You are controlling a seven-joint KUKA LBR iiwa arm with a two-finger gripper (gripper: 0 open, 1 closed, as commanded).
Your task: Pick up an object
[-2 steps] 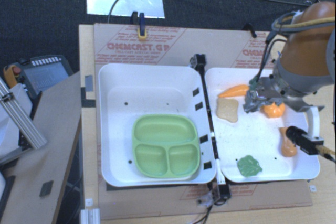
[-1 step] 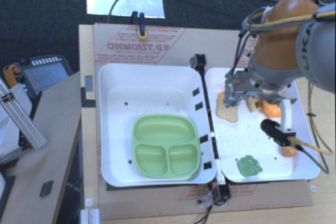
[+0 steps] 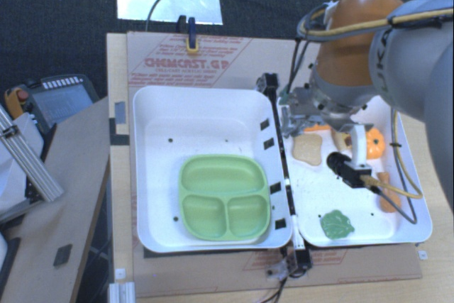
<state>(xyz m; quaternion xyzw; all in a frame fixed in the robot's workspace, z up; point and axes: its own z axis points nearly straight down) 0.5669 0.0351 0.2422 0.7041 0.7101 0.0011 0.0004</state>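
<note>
The right bin (image 3: 408,227) holds several small objects. A tan, toast-like slice (image 3: 308,149) lies near the divider. Further right sits an orange and white piece (image 3: 369,143), and a green leafy piece (image 3: 336,224) lies near the front. A small orange piece (image 3: 388,204) rests by the right wall, and an orange strip (image 3: 316,128) peeks out under the arm. My gripper (image 3: 295,118) hangs low over the bin's back left part, just above the tan slice. The grey and orange wrist (image 3: 355,32) covers the back of that bin.
In the left bin (image 3: 152,152) a green three-compartment plate (image 3: 225,197) lies at the front. A black divider with clips (image 3: 278,152) runs between the bins. A black cable fitting (image 3: 347,169) with a yellow cable hangs over the middle of the right bin.
</note>
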